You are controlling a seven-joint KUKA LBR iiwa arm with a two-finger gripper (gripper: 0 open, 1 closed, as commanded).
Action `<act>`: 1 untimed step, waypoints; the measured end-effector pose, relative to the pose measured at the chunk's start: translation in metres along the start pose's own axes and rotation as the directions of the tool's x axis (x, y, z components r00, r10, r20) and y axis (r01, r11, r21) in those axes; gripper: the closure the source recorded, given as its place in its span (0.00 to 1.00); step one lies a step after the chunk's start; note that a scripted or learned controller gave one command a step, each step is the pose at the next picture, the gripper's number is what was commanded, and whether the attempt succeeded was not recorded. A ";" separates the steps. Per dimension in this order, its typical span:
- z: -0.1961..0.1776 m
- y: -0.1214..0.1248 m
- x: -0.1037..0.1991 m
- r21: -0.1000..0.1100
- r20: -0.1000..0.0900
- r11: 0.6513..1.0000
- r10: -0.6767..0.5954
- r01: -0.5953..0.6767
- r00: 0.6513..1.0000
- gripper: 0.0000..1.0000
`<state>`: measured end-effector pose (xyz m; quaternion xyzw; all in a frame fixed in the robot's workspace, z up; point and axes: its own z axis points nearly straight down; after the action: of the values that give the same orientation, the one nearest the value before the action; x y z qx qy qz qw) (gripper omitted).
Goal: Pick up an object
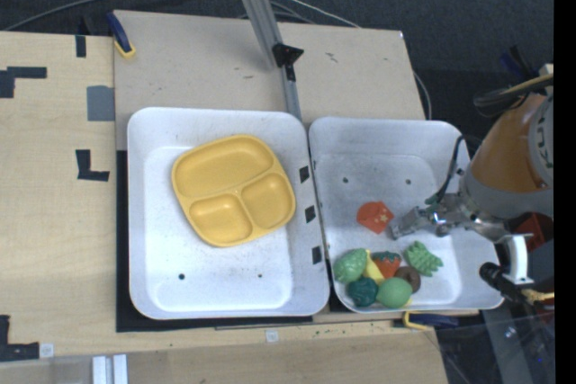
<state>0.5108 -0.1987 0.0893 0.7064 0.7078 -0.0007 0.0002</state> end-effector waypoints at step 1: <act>-0.010 0.000 0.001 0.000 -0.001 1.000 -0.001 0.001 1.000 1.00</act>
<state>0.5109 -0.1981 0.0997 0.7062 0.7080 -0.0004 -0.0001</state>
